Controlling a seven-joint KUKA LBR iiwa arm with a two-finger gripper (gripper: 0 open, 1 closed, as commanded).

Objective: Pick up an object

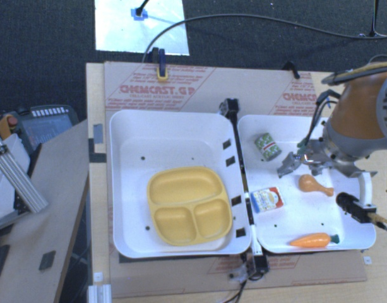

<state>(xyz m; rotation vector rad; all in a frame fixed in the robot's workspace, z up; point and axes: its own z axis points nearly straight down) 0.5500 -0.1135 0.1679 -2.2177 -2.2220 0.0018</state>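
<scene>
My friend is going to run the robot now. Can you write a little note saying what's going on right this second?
Gripper: over the right bin, holding nothing I can see.
Right bin: green can at the back, toy drumstick by the gripper, small carton near the divider, carrot at the front.
Left bin: yellow divided tray.
Done: nothing lifted yet.
Left: grab one object, probably the drumstick, and raise it.

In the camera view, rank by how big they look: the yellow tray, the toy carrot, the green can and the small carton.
1. yellow tray, largest by far
2. toy carrot
3. small carton
4. green can, though carton and can look close, so that order is unsure.
</scene>
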